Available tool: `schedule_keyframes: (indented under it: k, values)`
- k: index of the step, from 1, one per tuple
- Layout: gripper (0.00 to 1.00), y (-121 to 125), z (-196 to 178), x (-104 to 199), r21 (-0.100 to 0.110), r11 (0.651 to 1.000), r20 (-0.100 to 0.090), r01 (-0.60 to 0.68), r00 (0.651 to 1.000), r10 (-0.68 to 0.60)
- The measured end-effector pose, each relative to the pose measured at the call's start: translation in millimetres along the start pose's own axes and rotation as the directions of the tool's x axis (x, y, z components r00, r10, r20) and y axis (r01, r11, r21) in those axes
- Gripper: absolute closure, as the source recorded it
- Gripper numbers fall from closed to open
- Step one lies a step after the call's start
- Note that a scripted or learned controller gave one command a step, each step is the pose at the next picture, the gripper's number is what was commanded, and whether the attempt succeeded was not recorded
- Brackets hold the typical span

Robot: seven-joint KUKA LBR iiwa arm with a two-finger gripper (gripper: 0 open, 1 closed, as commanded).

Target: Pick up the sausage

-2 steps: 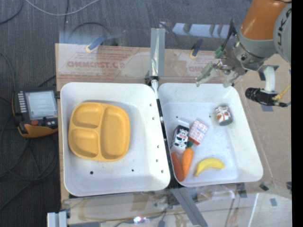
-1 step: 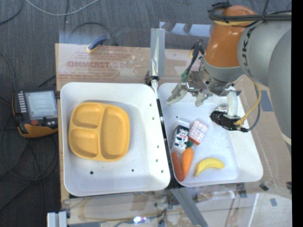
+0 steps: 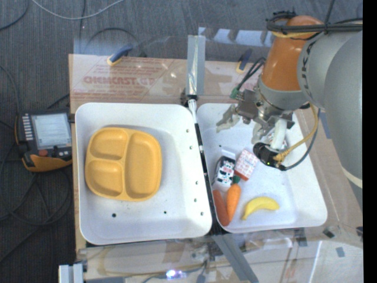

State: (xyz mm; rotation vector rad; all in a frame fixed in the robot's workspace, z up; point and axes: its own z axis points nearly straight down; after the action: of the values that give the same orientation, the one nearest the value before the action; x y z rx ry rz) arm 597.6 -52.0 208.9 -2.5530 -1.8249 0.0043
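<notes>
A: Sausage (image 3: 220,208) lies at the right bin's (image 3: 306,208) front left edge, touching the carrot (image 3: 233,199) beside it.

B: And the gripper (image 3: 241,118)?

A: Up over the bin's rear, fingers spread wide, holding nothing, well apart from the sausage.

B: Other items?

A: Banana (image 3: 260,206) near the carrot, a small red-and-white carton (image 3: 245,164), and a yellow divided plate (image 3: 123,163) in the left bin (image 3: 94,229).

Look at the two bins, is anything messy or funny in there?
Nothing looks spilled or broken. The yellow tray sits flat in the left bin. In the right bin, the sausage and carrot lie pressed together near the front left corner, beside the banana.
</notes>
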Motion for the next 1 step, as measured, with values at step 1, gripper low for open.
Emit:
schedule_keyframes:
  k: [1]
  values:
    - [0.0,-57.4,26.6,-33.8,0.0,0.984,0.0,0.177,0.984,-0.177]
